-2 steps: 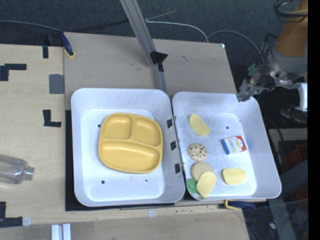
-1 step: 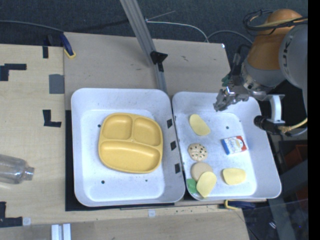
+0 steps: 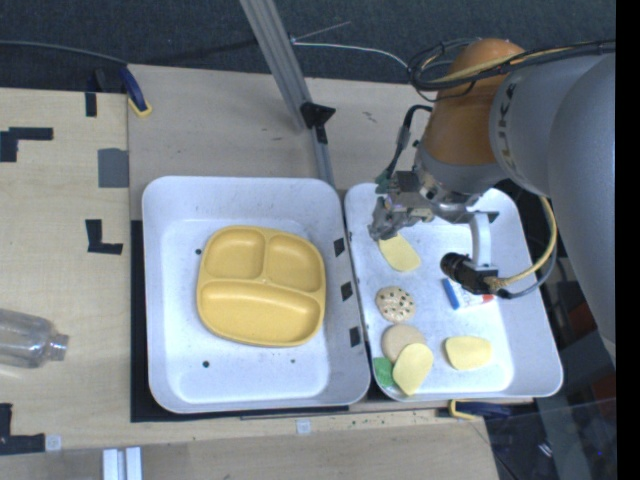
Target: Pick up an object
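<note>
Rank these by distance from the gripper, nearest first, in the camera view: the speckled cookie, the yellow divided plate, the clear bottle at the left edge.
Measured from the gripper:
1. Speckled cookie, just below it in the right bin.
2. Yellow divided plate, in the left bin, across the divide.
3. Clear bottle, off both bins, lying at the bench's far left edge.

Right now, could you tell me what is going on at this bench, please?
The grey arm reaches in over the right bin, with its gripper low at the bin's upper left corner, right by a pale yellow piece. Whether it grips that piece cannot be told. Further down lie a speckled cookie, more yellow pieces and a small blue item. The left bin holds a yellow divided plate.
</note>
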You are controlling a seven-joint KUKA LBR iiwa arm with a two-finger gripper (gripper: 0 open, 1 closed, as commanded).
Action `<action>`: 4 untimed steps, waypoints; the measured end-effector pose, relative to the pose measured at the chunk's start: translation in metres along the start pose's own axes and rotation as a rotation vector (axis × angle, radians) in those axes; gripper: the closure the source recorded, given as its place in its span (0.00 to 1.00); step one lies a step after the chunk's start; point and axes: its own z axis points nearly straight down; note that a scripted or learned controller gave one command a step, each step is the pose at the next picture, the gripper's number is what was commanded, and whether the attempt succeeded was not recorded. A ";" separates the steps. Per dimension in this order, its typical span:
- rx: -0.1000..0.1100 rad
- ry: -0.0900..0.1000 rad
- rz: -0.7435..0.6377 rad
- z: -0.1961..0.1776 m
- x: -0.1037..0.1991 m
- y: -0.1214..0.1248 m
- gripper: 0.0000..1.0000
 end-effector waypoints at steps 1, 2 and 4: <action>-0.004 0.000 -0.002 -0.018 0.074 -0.006 1.00; -0.011 -0.003 0.005 -0.081 0.060 0.029 1.00; -0.013 -0.003 0.005 -0.191 0.070 0.021 1.00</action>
